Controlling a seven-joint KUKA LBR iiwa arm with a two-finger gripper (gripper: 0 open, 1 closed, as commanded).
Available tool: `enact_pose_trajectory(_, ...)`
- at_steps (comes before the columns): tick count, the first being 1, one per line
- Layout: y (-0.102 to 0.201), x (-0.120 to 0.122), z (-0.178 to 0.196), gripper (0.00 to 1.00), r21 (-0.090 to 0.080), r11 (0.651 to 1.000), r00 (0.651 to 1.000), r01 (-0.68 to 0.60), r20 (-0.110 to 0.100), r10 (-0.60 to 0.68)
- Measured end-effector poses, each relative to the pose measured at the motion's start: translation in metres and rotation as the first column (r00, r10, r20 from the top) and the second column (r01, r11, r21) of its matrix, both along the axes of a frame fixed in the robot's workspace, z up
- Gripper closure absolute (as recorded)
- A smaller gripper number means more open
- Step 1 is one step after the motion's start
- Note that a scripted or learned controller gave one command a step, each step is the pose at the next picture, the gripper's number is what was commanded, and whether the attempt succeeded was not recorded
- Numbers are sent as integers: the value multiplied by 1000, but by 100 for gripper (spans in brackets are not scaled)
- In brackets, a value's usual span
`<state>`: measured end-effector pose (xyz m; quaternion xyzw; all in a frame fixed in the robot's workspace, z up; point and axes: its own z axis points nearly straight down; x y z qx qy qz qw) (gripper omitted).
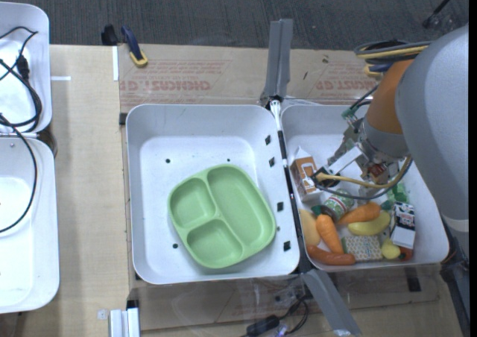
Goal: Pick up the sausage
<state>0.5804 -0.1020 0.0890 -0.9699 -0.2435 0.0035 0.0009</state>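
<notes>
Sausage (331,257) lies at the right bin's (436,201) near edge, below one upright carrot (327,230); a second carrot (361,213) sits beside it. Your gripper (359,166) hangs over that bin's middle — wrist and cables mask it, so nothing certain there. One green tray (220,216) occupies the left bin (141,179).

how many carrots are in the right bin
2 that I can make out. One carrot stands on end at the left of the toy pile; the other carrot lies across, just right of it. The arm covers part of the bin, so more may be hidden.
</notes>
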Motion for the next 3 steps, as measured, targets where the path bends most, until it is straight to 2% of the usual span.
enact_pose_trajectory(1, 1, -84, 2, 0, 1, 999, 999, -46, 6, 46)
enact_pose_trajectory(2, 1, -84, 2, 0, 1, 999, 999, -46, 6, 46)
enact_pose_trajectory(3, -4, -12, 0, 0, -2, 959, 959, 283, 1, -283)
